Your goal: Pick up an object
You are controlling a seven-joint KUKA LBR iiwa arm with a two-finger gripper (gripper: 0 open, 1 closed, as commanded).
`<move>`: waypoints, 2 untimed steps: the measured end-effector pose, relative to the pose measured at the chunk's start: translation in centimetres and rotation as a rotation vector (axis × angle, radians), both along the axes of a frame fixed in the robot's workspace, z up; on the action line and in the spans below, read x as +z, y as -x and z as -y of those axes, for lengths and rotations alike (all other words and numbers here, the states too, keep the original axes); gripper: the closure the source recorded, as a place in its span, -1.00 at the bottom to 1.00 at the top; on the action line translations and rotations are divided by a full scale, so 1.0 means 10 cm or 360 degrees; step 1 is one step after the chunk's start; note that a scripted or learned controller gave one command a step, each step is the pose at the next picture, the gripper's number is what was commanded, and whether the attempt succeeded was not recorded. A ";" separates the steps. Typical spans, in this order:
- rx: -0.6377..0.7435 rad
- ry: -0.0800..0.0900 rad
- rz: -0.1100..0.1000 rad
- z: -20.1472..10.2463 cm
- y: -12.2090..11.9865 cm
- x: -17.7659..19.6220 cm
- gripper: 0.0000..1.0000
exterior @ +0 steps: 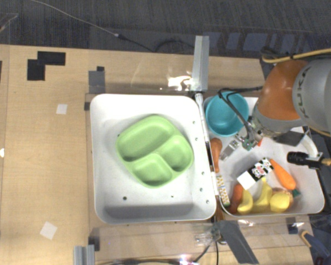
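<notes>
My gripper [230, 148] hangs low over the upper left part of the right bin [314, 200], just below a blue cup [225, 116] that stands at the bin's far left corner. Nothing shows held in it. Toward the bin's front lie a carrot [283, 175], a small white and black box [255, 173], a yellow banana [248, 201], a lemon [281, 201] and a red piece [237, 191]. An orange stick-like object [215, 149] lies along the bin's left wall, left of the gripper.
The left bin [110, 203] holds a green divided plate [154, 149] near its middle. A grey upright post [200, 62] stands behind the gap between the bins. My arm's orange band [278, 95] and cables cover the right bin's back right.
</notes>
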State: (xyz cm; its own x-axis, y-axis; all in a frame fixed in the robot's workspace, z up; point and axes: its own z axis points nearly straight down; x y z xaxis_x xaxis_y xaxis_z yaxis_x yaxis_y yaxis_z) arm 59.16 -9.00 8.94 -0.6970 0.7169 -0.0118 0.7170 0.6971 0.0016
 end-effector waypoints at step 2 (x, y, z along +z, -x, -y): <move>-0.0113 -0.0010 0.0017 0.06 0.87 0.01 -1.00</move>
State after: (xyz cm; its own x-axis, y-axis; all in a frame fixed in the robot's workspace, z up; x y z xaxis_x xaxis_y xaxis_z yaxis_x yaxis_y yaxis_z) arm 50.49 -9.57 9.09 -0.6442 0.7647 -0.0146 0.7646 0.6444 0.0139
